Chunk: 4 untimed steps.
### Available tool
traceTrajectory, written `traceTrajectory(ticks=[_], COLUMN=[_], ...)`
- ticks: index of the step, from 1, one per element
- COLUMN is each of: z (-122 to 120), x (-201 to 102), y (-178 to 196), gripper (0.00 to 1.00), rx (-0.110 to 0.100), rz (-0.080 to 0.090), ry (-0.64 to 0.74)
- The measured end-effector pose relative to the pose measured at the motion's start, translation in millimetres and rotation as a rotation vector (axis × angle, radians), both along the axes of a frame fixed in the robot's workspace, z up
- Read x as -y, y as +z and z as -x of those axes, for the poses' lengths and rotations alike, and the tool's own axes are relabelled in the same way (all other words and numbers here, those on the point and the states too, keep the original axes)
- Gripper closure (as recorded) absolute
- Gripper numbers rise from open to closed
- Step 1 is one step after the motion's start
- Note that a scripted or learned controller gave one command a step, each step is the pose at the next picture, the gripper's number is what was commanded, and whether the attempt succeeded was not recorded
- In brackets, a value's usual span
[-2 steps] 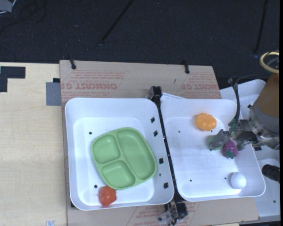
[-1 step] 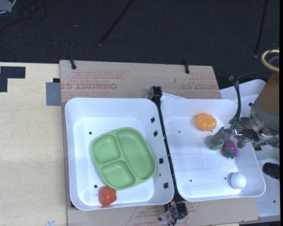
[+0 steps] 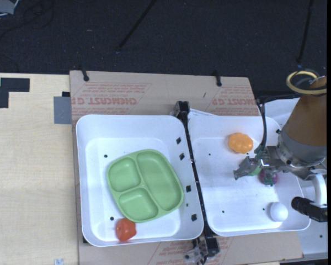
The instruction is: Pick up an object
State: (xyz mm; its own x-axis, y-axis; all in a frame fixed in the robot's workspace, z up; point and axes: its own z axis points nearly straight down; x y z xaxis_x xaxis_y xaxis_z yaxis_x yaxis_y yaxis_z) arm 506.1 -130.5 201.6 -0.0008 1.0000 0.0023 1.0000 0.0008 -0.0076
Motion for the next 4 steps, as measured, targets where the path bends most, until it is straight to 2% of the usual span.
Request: traceTrajectory(ticks=[2,3,4], z=[-3.3,-4.0,5.0], x=[5.5,7.1,4.5], y=[-110.5,-97.8,-43.1], gripper=[0.0,1.0,1.0], rx=[-0.001,0.001,0.009], rz=[-0.001,0.0,0.002], ry=[-0.001,-0.008,-0.004])
